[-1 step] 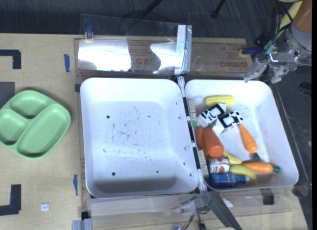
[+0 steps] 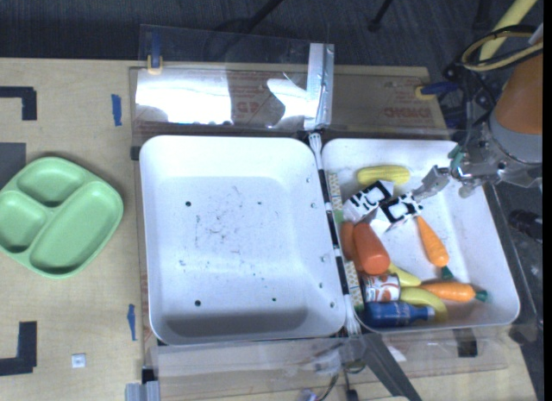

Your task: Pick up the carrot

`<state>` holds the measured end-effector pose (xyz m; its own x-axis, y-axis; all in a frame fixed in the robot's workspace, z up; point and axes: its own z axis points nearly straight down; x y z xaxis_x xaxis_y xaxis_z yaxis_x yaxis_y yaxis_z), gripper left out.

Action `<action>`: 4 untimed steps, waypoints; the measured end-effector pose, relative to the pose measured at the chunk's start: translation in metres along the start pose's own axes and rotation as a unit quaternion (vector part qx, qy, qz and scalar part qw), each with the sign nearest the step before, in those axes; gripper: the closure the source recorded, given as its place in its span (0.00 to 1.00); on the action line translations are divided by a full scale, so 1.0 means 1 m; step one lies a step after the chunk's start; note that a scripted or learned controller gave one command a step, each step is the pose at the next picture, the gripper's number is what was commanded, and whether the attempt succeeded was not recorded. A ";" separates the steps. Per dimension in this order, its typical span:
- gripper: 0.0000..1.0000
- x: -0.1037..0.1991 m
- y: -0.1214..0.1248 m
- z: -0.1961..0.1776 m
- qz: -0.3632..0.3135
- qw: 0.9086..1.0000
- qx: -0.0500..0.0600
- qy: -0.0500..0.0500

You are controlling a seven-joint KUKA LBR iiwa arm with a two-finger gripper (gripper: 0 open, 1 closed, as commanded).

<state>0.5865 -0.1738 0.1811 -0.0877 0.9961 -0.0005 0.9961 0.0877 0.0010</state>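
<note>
Wooden bench [image 2: 69, 115] carries two white bins side by side, with a clear plastic sheet [image 2: 233, 89] lying behind them. Left bin [image 2: 233, 218] is the larger expanse, its floor scuffed with faint marks. Right bin [image 2: 496, 261] holds a heap of toy food along its left and near sides. Well apart, at the bench's left end, sits a green divided plate [image 2: 56, 216].

My arm [image 2: 517, 119], grey with its orange band, reaches in over the right bin's far right corner. My gripper [image 2: 434, 180] hangs over the bin's far half, slanting down toward the heap; whether it is released or clenched I cannot tell, and nothing can be seen held in it.

Carrot [image 2: 432, 241] lies free on the bin floor, just below and in front of the gripper, pointing toward the near edge. A second carrot [image 2: 451, 290], green at its right end, lies crosswise near the front wall. An orange bottle [image 2: 371, 250] rests against the left wall. A black-and-white item [image 2: 384, 203] sits between the bottle and a banana [image 2: 384, 174]. A blue item [image 2: 392, 313] lies at the front, touching a small yellow piece [image 2: 420, 298].
</note>
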 end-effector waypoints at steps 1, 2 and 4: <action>0.00 -0.028 -0.021 0.087 -0.036 0.999 -0.001 0.000; 0.00 -0.034 -0.095 0.077 -0.031 0.999 0.001 0.007; 1.00 -0.039 -0.061 0.083 -0.061 0.998 -0.005 0.001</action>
<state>0.5292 -0.2176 0.0983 -0.2092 0.9779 0.0006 0.9778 0.2091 0.0114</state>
